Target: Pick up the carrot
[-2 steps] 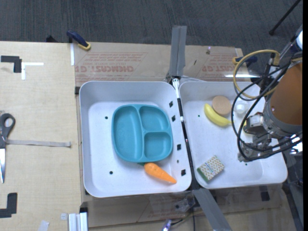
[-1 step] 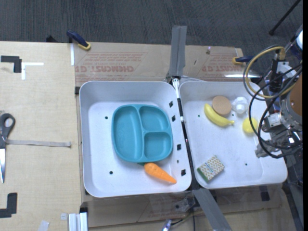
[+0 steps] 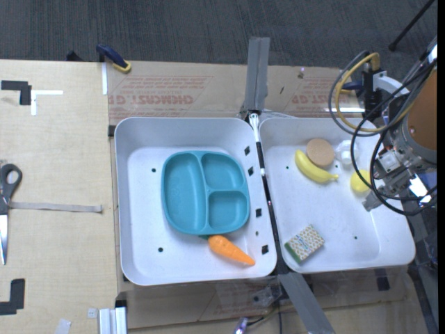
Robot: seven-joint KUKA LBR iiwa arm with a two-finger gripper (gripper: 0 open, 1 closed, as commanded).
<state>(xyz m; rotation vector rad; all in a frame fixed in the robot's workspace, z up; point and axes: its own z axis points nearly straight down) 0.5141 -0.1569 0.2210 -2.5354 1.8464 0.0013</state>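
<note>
The small orange plastic carrot (image 3: 231, 250) lies on the floor of the left white shallow bin (image 3: 132, 207), near the bin's front wall, at about 5 o'clock from the bin's centre. Its thick end points to the upper left and its thin end to the lower right. Just above it, touching or almost touching its thick end, sits a teal plastic plate with three compartments (image 3: 206, 192), flat in the middle of the bin.

In the right white shallow bin (image 3: 389, 252), a small patterned rectangular packet (image 3: 304, 243) lies at about 7 o'clock. At about 11 o'clock a yellow banana (image 3: 314, 169) rests beside a round tan disc (image 3: 320, 152), the two touching. A small yellow object (image 3: 359, 181) is at 3 o'clock, partly hidden by cables.

The grey gripper (image 3: 395, 179) with black cables is over the right edge of the right bin, well apart from the carrot. I cannot tell how its jaws stand.

On the wooden tabletop (image 3: 55, 145), at 9 o'clock, lie scissors (image 3: 7, 200).
</note>
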